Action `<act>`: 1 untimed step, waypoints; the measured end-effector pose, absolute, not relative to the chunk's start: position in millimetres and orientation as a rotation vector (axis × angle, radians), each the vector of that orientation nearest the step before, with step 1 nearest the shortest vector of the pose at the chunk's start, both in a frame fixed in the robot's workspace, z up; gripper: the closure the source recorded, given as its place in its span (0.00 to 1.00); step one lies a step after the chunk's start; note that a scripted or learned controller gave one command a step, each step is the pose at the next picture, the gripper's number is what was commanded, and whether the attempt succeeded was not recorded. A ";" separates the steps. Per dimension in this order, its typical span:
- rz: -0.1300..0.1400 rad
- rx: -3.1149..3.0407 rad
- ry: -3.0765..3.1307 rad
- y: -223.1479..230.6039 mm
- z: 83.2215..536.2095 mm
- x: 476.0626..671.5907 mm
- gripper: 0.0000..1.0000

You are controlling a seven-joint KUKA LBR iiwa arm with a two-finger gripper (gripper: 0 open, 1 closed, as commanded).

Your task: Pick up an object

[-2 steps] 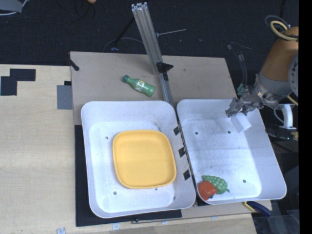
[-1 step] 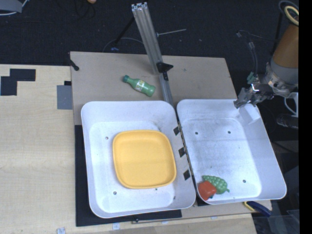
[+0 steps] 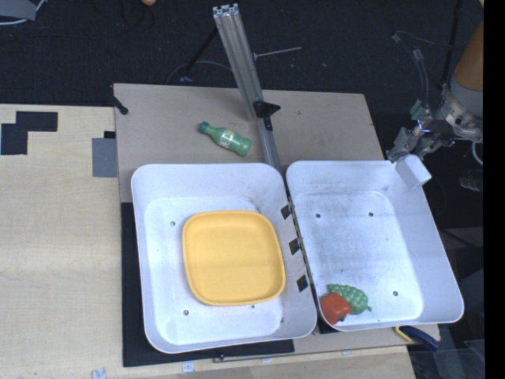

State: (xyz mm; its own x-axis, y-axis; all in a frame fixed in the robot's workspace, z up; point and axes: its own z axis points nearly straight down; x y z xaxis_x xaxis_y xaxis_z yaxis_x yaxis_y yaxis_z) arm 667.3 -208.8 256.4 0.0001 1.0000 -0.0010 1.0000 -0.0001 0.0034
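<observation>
At right edge of frame, upper part: arm with orange band, gripper (image 3: 412,136) hanging just off upper right corner of right bin (image 3: 438,243); finger state cannot tell, nothing seen held. Lower left corner of right bin: red-and-green toy vegetable (image 3: 342,302) against wall. Left bin (image 3: 154,235): yellow square plate (image 3: 233,257) at centre. Above bins, on tan board: green bottle (image 3: 226,138) lying flat, beside slanted aluminium rail (image 3: 245,61).

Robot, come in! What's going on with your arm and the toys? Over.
End effector off the right bin's far corner, nothing visibly held. Red-green toy in right bin's near corner, untouched. Yellow plate in left bin. Green bottle lies outside bins.
</observation>
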 end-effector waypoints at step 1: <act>0.001 2.220 2.220 -209.3 280.4 667.5 1.00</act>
State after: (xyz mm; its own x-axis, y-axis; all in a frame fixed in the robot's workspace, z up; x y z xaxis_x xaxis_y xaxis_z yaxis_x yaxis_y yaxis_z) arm 667.5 -209.3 280.4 0.0002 1.0000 -0.0006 1.0000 -0.0002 0.0018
